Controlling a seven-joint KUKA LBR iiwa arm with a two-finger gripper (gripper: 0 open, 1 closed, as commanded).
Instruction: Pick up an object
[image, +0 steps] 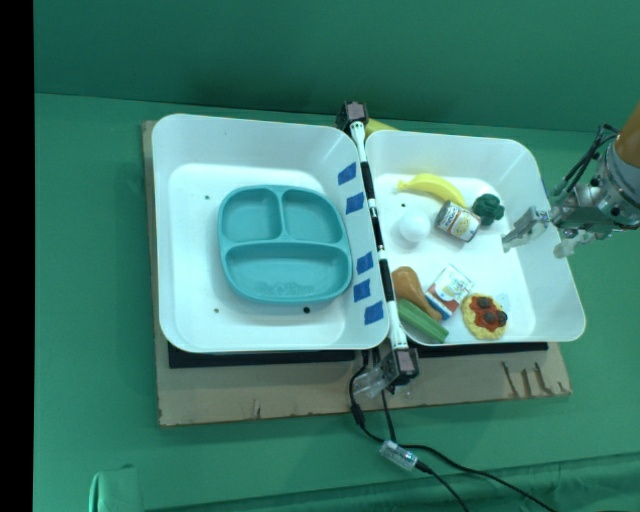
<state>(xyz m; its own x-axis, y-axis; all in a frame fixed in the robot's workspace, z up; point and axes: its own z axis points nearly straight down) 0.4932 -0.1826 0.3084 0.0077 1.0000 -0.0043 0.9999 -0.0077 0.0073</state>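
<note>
Two shallow white bins sit side by side on the bench: the left bin (190, 150) and the right bin (545, 290). The landmark here is the divider rail (372, 215) that runs between them, with four blue tape squares just left of it.

Left of the rail lies one teal divided plate (283, 245) with three compartments, all bare.

Right of the rail there are seven small things, one of each. Nearest the rail are a white ball (413, 227), a chicken drumstick (408, 286) and, below that, a green vegetable stick (422, 322) lying at a slant. Farther from the rail are a yellow banana (432, 186), a small can (457, 221) on its side, a dark green broccoli piece (488, 207), a small carton (449, 290) and a round pizza-like disc with red spots (484, 316). The can and the carton carry printed labels, but the writing is too small to read.

One more yellow thing (378, 127) peeks out behind the top end of the rail; most of it is hidden.

The tool (545, 232) hangs over the right bin's far edge, well away from the rail, with both fingers spread apart and nothing between them. The arm is cut off at the picture's edge. A black cable (440, 470) trails from the rail's lower end.
</note>
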